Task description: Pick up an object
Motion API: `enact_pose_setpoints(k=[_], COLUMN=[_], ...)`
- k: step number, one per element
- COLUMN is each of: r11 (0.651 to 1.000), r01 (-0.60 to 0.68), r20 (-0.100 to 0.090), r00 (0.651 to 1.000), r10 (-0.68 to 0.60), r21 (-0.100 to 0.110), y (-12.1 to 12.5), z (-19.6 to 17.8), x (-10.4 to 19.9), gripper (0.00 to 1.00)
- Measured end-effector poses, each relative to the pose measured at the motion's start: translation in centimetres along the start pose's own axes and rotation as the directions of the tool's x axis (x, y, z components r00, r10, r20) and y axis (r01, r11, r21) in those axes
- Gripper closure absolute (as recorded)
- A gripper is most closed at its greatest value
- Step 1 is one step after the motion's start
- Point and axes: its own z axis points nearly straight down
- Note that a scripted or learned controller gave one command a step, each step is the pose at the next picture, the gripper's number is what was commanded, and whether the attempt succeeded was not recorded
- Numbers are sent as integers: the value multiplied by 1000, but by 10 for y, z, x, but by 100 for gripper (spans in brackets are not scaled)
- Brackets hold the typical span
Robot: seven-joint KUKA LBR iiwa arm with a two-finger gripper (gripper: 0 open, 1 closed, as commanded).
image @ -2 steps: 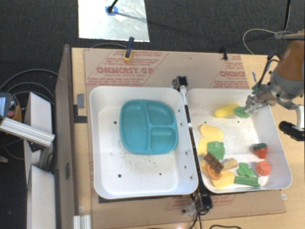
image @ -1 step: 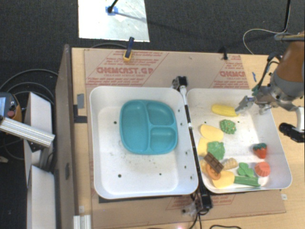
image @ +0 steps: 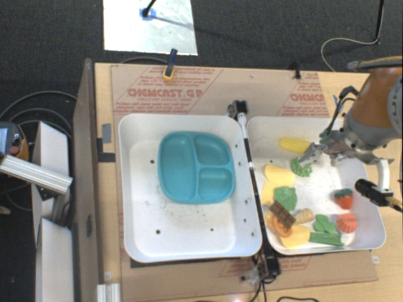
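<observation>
One green toy vegetable (image: 302,167) sits pinched between the closed fingers of the gripper (image: 310,155) at the right bin's (image: 378,231) twelve o'clock, yellow corn (image: 293,145) just beside it, a teal plate (image: 195,167) toward nine o'clock.

Bright even overhead light, soft shadows, glare on foil sheet (image: 150,17), slightly soft focus.

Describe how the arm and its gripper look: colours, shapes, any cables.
The grey KUKA arm is rounded and bulky, with a broad orange band above the wrist. Dark cables loop along its left side. The gripper is a slim metallic grey piece with thin fingers. A black bar-shaped part juts out below the wrist.
</observation>
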Motion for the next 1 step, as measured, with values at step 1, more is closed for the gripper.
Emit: enact_pose_setpoints(k=[1], r11=[1000], r01=[1], r20=[0], r00=[1000], r10=[-1], r21=[-2], y=[-12], z=[41], x=[21], gripper=[0])
